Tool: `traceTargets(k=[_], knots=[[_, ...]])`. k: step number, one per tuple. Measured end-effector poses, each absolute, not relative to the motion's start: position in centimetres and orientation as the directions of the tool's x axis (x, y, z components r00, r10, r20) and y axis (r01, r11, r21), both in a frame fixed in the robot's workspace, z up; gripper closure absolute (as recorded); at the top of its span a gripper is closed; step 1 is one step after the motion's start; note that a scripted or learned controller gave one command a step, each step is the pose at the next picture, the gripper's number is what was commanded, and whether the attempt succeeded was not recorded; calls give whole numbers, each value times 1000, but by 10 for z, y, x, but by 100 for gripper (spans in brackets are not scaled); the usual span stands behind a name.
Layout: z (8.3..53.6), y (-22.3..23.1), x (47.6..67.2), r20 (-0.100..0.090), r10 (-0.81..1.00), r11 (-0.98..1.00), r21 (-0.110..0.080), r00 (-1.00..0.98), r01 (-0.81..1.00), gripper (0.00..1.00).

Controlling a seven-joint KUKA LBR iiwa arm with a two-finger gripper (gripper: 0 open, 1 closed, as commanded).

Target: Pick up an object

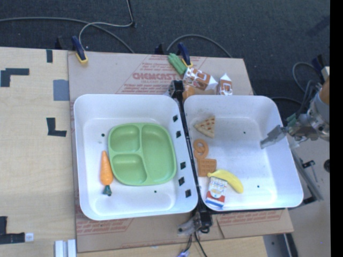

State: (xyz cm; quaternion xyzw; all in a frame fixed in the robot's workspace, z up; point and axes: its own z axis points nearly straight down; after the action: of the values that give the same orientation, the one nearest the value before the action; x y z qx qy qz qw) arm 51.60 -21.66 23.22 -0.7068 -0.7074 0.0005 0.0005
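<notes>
The right bin (268, 111) holds a toy pizza slice (206, 126), a pretzel (201, 147), a brown cracker (206, 166), a yellow banana (227, 179) and a small red-and-white carton (216, 192), all along its left side. In the left bin (86, 111) lie a green divided plate (142, 153) and an orange carrot (106, 169) just left of it. My gripper (270, 137) hangs over the right bin's right side, reaching in from the rim, well apart from every object. Nothing is seen in it.
Behind the bins, on the cardboard sheet (128, 79), lie a green item (177, 63) and two small snack packs (199, 80) (225, 84). Clamps (80, 50) (184, 52) and cables sit at the back edge. A black divider (185, 143) separates the bins.
</notes>
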Motion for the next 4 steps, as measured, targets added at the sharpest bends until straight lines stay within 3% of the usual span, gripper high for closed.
traceTargets(k=[1, 2, 4], knots=[[148, -138, 528, 1, 1000, 2, -3, -2, 1000, 0], [104, -98, 584, 1, 1000, 2, -2, -2, 1000, 0], [85, -101, 669, -2, 1000, 3, 2, -3, 1000, 0]])
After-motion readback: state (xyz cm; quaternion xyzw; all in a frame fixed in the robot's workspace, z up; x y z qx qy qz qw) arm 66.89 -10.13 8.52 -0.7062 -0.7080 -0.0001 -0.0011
